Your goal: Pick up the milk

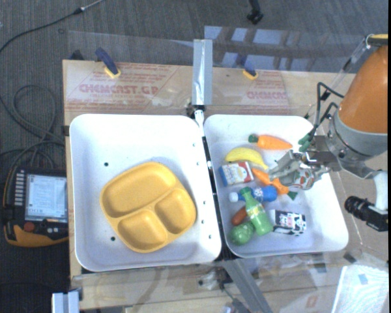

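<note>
The milk is a small black-and-white spotted carton lying at the front right of the right bin. My gripper hangs over the middle right of that bin, behind the carton and apart from it. It is open, with nothing between its fingers. Just below and left of it lies a small orange carrot piece. The grey arm with its orange band comes in from the right.
The right bin also holds a red-and-white carton, a banana, a whole carrot, a blue-and-white bottle, a green bottle and a green round piece. A yellow divided plate lies in the left bin.
</note>
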Action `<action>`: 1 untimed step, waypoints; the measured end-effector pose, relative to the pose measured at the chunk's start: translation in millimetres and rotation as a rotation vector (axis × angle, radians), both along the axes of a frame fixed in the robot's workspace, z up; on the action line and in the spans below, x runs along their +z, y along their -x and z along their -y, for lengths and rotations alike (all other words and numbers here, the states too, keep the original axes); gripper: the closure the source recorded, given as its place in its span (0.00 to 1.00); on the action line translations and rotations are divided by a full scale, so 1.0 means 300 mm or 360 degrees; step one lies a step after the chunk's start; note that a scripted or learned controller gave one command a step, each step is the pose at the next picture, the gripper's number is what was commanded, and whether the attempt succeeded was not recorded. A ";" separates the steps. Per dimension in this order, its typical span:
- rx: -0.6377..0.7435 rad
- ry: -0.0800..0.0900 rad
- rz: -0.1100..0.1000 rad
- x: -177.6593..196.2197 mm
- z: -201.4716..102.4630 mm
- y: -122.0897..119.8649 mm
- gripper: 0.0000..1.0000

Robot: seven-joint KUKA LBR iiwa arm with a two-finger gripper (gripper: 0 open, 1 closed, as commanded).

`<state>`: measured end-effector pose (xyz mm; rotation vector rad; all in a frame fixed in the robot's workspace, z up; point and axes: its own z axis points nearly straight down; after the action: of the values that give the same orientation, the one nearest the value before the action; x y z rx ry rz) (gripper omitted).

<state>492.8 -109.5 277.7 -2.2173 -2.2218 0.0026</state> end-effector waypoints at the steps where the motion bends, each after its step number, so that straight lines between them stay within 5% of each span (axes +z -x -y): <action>1: 0.0059 -0.0002 -0.0002 -0.359 0.189 0.033 0.00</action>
<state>482.9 -166.2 170.1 -2.1742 -2.2614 0.0028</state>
